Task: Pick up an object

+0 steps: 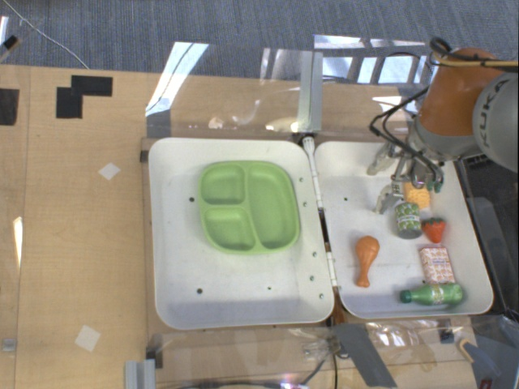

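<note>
The right bin (349, 177) holds several toy items. An orange drumstick (366, 258) lies near its middle. A small green jar (408, 220) stands beside a red strawberry (435, 230), with a yellow piece (418, 195) just behind them. Toward the front sit a pink box (436, 264) and a green bottle (431, 295) lying on its side. My gripper (383, 181) hangs over the back of the right bin, just left of the jar and the yellow piece. Its two silver fingers (379, 164) stand open with nothing between them.
The left bin (174, 274) holds a green divided plate (246, 206). A metal divider (320, 217) runs between the two bins. The arm's orange band (454, 96) and cables hang over the right bin's back right corner.
</note>
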Controlling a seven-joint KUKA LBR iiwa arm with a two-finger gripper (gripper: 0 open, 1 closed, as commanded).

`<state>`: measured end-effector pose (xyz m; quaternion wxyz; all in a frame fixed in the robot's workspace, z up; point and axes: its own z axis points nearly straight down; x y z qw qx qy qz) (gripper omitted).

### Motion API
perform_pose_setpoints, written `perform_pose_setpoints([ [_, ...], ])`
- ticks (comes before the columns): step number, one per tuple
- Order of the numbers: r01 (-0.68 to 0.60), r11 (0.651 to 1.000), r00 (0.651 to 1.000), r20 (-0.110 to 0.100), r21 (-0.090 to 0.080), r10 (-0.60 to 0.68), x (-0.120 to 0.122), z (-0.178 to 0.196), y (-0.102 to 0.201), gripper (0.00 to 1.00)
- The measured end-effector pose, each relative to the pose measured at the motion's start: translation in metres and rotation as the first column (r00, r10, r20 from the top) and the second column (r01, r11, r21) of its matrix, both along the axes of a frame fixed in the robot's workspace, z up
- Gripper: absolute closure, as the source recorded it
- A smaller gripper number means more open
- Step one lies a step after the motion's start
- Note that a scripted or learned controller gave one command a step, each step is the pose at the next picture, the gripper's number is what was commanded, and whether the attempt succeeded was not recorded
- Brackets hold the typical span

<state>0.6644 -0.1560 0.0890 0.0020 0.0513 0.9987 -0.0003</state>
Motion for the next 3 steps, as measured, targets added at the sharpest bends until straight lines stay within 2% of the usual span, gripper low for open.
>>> perform_pose_setpoints([
  [1, -0.006, 1.0, 1.0, 0.018, -0.004, 0.006, 0.005, 0.015, 0.001, 1.0],
  [2, 0.117, 0.993, 0.993, 0.005, 0.003, -0.117, -0.042, 0.017, 0.05, 1.0],
  [3, 0.34, 0.94, 0.94, 0.008, 0.005, -0.34, -0.107, 0.1, 0.081, 1.0],
])
